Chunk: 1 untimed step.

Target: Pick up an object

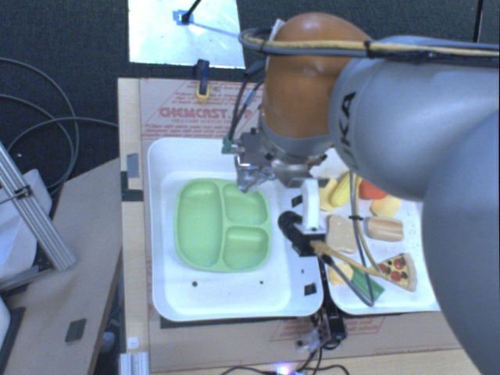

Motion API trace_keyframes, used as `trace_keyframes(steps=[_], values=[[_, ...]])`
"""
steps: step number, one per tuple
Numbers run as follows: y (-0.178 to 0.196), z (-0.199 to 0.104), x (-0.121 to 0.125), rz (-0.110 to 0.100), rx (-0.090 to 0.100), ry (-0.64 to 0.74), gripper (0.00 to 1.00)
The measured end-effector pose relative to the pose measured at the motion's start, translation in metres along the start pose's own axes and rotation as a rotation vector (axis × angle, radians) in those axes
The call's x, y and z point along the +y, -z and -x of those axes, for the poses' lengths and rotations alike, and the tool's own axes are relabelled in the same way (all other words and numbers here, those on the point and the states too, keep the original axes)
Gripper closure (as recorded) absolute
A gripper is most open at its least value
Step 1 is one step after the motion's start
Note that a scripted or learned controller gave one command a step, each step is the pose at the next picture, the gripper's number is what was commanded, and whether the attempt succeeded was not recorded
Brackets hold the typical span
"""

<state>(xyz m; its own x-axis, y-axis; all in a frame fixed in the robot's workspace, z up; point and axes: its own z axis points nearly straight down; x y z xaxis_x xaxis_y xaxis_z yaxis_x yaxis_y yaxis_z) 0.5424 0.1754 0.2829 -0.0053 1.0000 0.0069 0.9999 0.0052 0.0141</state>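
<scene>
Resting on a cardboard-covered bench (195,116), two white bins (168,209).

Red lettering "CHEMCAST" is printed on the brown cardboard sheet (183,112) beneath the bins. The smaller line printed below it is illegible.

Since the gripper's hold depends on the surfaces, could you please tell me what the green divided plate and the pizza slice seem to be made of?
The green divided plate looks like moulded plastic with a smooth, slightly matte finish: uniform colour, rounded compartment ridges, soft highlights. The pizza slice seems to be a toy, probably plastic or rubber, judging by its flat, painted-looking toppings; the view leaves the exact material open.
</scene>
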Motion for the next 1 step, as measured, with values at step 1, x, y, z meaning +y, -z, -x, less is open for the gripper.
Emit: trace_keyframes(steps=[1], values=[[0.0729,0.0503,-0.0341,-0.007,-0.005,-0.007,1.00]])
